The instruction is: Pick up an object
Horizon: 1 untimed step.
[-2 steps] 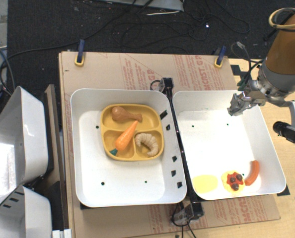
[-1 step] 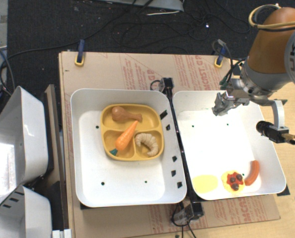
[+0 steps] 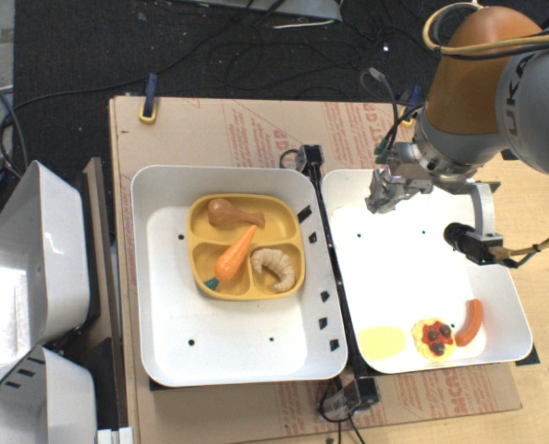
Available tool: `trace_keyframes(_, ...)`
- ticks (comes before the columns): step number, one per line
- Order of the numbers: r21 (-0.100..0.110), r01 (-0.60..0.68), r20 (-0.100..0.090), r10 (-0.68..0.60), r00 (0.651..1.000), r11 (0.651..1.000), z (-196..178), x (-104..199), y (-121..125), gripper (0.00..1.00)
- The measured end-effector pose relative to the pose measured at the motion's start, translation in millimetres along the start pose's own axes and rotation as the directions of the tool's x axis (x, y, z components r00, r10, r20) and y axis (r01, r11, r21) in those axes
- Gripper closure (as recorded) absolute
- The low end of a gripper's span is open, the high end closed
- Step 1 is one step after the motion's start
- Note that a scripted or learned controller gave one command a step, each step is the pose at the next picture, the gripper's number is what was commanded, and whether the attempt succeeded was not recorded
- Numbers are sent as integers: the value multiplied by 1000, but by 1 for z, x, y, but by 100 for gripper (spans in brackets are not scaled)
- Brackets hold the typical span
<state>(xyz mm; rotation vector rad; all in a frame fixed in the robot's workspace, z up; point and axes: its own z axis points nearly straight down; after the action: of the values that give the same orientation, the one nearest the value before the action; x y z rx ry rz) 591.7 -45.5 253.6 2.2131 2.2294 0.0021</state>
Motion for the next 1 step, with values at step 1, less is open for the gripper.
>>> trace_keyframes(1,0,1,0,-1,1000,1000,3,47,4,100)
